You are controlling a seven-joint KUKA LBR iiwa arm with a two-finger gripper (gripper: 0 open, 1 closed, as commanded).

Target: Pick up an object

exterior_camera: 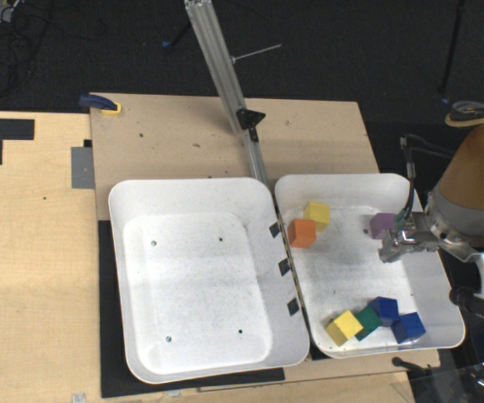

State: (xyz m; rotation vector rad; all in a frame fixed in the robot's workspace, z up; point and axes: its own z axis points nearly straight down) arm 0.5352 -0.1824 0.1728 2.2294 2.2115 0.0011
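Sitting in the right bin [352, 187] are seven blocks: one purple block [382, 223] by its right wall, yellow and orange near its left wall, and yellow, green and two blue at its front edge. The gripper [392, 246] is hanging just beside the purple block; I cannot tell how its fingers stand. The left bin [132, 196] is lying beside it.

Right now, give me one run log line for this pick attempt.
task: pick up an object | tool: in right bin, beside purple block | grasp: unconfirmed | other blocks: untouched in right bin
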